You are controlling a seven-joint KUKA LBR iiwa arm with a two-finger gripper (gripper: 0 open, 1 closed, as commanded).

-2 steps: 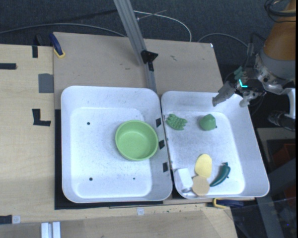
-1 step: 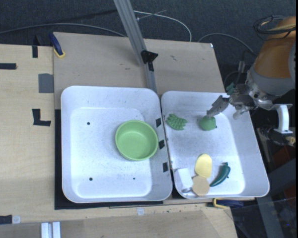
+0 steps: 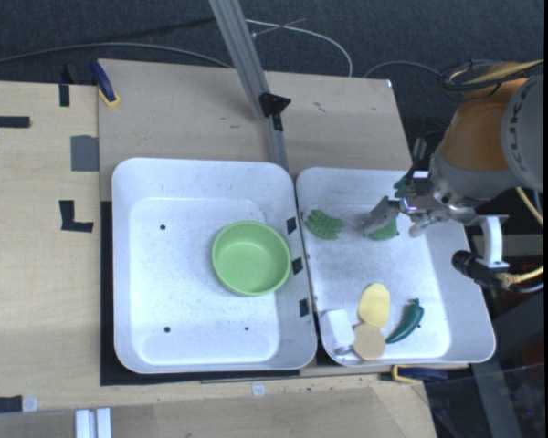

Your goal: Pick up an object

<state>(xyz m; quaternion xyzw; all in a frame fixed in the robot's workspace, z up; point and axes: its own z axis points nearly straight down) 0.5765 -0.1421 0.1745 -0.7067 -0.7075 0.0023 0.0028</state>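
Claw (image 3: 395,219) spread over green object (image 3: 384,232)

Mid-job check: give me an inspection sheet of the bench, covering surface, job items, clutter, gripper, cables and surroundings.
Surface: wooden bench bearing left bin and right bin side by side.
Job's things: green bowl in the left bin; in the right bin, a green leafy piece, a green item by the gripper, a yellow piece, a tan disc and a green pepper.
Clutter: black tape marks on the bench.
Gripper: gripper low over the right bin's upper part; grasp cannot be told.
Cables: white cable behind the bench.
Surroundings: grey pole slanting across.
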